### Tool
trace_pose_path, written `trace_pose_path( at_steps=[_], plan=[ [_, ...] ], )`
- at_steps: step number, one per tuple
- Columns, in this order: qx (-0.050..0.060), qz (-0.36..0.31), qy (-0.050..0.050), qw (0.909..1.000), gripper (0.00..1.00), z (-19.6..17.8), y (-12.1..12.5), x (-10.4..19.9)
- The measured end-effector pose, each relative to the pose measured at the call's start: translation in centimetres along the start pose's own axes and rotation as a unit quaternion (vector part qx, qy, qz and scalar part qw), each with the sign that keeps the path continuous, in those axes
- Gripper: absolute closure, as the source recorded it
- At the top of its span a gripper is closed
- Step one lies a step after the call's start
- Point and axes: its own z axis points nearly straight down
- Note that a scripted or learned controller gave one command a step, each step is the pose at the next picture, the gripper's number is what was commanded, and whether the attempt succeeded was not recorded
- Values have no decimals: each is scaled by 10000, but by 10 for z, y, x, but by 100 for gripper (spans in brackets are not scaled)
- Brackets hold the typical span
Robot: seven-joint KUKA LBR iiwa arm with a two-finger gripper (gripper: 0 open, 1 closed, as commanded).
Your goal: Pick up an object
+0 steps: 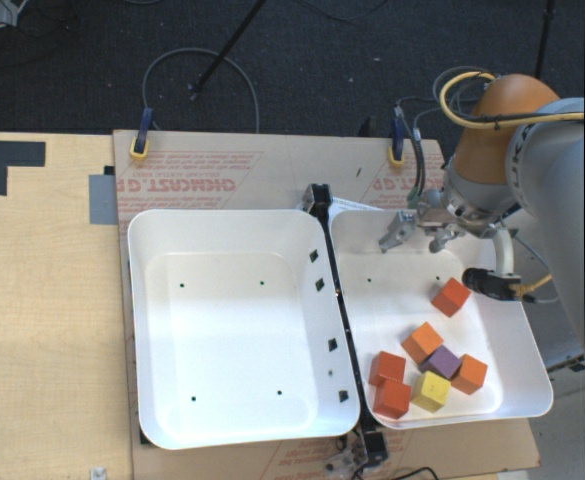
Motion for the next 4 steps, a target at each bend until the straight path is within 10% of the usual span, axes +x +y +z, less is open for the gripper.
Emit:
trace_pose_path(
  at_steps=[1,2,3,4],
  plan=[
    [13,-11,7,10000,0,32,-59,-66],
    [4,-1,-1,10000,0,34,-85,-30],
    [21,13,1,10000,100,27,-86,-32],
    [-13,-25,1,10000,100,-68,-89,49]
  ],
)
